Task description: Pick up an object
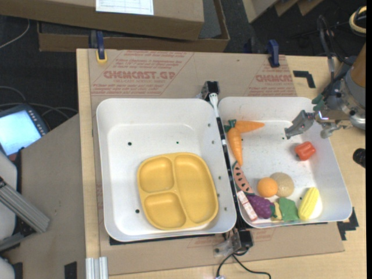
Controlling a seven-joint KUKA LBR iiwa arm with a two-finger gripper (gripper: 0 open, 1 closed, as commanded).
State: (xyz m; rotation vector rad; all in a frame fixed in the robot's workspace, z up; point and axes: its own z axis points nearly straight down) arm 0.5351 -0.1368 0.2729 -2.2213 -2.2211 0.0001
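The robot's pincer (311, 125) hangs over the back of the right bin (343, 185), its two grey fingers splayed apart and grasping nothing, one finger (296, 124) reaching toward the bin's middle. Just in front of it, a small red-orange toy vegetable (305, 150) lies apart from the fingers on the bin's floor. Two plastic carrots (239, 133) rest against the bin's left wall near its back corner, one crossing the other. Along the front edge crowd smooth toy foods: an orange ball (267, 187) touching a pale round piece (283, 184), a purple bunch of grapes (260, 205), a green piece (287, 208) and a ribbed yellow corn cob (309, 203) in the front right corner. The left bin (116, 121) carries a glossy yellow plate (177, 189) with three compartments and rounded corners, set toward its front. Both shallow white bins sit on a brown, printed cardboard-like surface (139, 74).
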